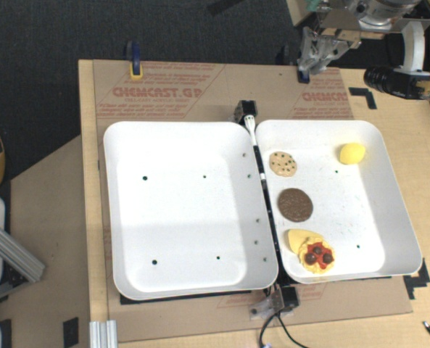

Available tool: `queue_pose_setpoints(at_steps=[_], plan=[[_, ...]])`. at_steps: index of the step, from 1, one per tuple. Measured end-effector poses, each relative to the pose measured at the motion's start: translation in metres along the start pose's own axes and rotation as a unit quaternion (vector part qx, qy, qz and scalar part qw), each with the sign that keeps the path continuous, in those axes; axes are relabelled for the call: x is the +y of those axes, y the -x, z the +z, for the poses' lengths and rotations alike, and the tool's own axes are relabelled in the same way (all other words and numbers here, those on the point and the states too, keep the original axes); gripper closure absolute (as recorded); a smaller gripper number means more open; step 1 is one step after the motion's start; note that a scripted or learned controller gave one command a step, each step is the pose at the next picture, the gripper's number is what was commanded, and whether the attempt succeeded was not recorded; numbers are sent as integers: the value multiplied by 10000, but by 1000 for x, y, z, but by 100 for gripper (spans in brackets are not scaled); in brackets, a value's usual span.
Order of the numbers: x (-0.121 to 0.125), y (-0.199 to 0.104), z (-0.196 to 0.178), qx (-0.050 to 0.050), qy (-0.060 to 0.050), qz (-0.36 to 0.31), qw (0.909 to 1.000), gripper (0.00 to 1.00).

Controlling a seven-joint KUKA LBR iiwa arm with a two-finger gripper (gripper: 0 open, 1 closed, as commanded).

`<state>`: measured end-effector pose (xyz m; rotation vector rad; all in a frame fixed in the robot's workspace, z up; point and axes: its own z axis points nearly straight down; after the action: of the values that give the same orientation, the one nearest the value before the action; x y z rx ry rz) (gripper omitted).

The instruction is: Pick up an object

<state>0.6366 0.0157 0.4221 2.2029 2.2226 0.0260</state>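
**Four small food pieces lie in the right bin**

In the right bin, right half of the frame, four objects lie flat and well apart from the rim. A round yellow ball-like piece lies toward the bin's upper right. A pale cookie with dark chips lies at the upper left, close to the divider between the bins. Just below it lies a dark brown round disc. Lower still, near the bin's bottom edge, lies a yellow pastry with red topping, its pale wedge pointing up-left.
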Motion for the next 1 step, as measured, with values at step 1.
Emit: queue_pose_setpoints(at_steps=[1], plan=[[9,-37,90,-12,-148,24,9999,100]])
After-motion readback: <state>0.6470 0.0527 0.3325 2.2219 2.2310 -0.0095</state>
